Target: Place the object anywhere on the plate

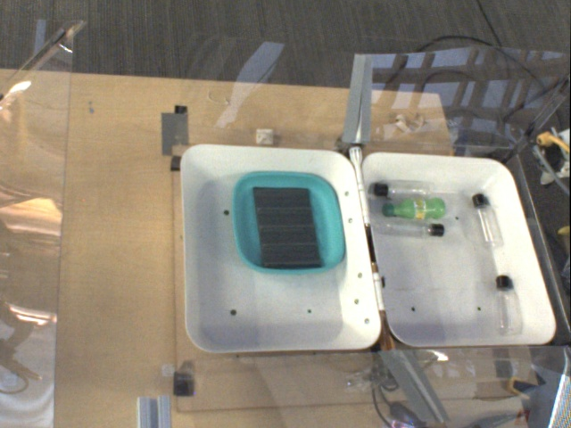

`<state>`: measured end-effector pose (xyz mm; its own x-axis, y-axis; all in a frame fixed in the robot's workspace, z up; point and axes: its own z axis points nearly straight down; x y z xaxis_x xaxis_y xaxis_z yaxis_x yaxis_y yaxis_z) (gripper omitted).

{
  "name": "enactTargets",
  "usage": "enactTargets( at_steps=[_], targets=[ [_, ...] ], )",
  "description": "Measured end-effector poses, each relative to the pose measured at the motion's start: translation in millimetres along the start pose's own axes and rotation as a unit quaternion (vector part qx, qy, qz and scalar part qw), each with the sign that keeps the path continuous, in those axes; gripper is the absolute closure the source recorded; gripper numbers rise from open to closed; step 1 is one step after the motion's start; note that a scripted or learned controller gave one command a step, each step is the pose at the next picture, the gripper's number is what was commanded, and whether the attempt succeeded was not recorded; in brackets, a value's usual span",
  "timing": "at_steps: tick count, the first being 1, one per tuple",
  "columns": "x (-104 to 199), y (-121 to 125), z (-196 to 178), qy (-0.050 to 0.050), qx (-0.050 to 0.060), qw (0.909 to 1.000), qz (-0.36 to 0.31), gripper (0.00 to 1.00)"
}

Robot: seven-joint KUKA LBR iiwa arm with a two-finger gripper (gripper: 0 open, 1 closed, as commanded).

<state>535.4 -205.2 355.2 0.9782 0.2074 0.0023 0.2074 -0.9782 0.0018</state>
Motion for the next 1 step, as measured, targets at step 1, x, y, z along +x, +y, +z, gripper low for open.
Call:
enactTargets(
  at_steps=[1],
  targets=[
    [21.2, 4.3, -10.0, 0.0, 0.0, 1.0, 0.0, 0.0]
  ],
)
